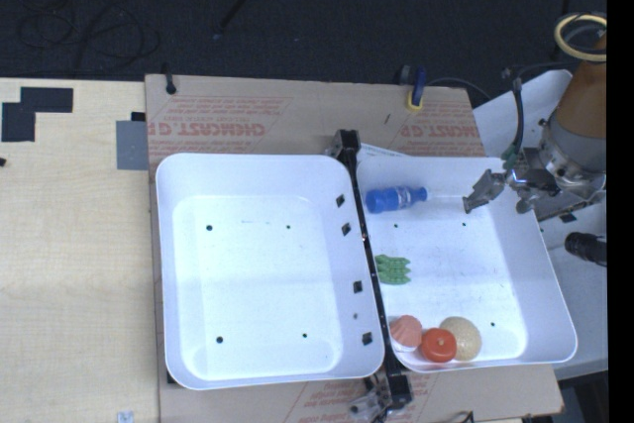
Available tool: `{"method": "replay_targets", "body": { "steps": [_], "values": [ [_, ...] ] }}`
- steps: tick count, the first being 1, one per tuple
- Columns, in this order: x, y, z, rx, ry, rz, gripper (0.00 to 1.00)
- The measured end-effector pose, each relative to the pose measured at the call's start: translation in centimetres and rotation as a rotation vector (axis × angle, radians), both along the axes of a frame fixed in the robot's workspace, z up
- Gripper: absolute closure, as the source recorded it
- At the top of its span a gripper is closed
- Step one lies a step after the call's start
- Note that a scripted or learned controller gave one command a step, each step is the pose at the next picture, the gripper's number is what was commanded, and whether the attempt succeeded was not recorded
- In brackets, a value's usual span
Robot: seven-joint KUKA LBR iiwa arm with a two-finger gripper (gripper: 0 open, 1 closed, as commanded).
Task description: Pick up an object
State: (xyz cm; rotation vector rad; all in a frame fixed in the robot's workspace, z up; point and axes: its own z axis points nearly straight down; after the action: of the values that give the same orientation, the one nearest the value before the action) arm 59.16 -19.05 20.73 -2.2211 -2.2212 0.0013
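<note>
Camera view: I see my arm (584, 104) reaching in over the right bin's (555, 312) back right corner, gripper (505, 193) spread open, holding nothing.

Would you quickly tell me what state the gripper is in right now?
Gripper: open, holding nothing, at the right bin's far right edge.

1. Two white bins side by side: left bin (198, 175), right bin (535, 263).
2. Right bin holds a blue bottle (395, 199) lying on its side near the far left corner, and a green item (392, 269) by the left wall.
3. Near corner: pink piece (404, 330), red round piece (438, 345), tan ball (463, 336), clustered, touching.
4. Gripper (505, 188) over the right bin's far right edge; fingers possibly apart, unclear.
</note>
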Motion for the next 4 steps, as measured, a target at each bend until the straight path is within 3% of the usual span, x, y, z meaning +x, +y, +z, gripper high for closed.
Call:
{"method": "replay_targets", "body": {
  "steps": [1, 2, 3, 4],
  "values": [
    [-7.2, -2.4, -3.8, 0.002, 0.009, -0.004, 0.0],
    [-12.0, 1.5, -10.2, 0.006, 0.011, 0.0, 0.0],
    [-11.7, 1.1, -8.8, 0.003, 0.004, -0.006, 1.0],
    [-8.7, 1.5, 7.9, -0.005, -0.017, 0.004, 1.0]
  ]
}}
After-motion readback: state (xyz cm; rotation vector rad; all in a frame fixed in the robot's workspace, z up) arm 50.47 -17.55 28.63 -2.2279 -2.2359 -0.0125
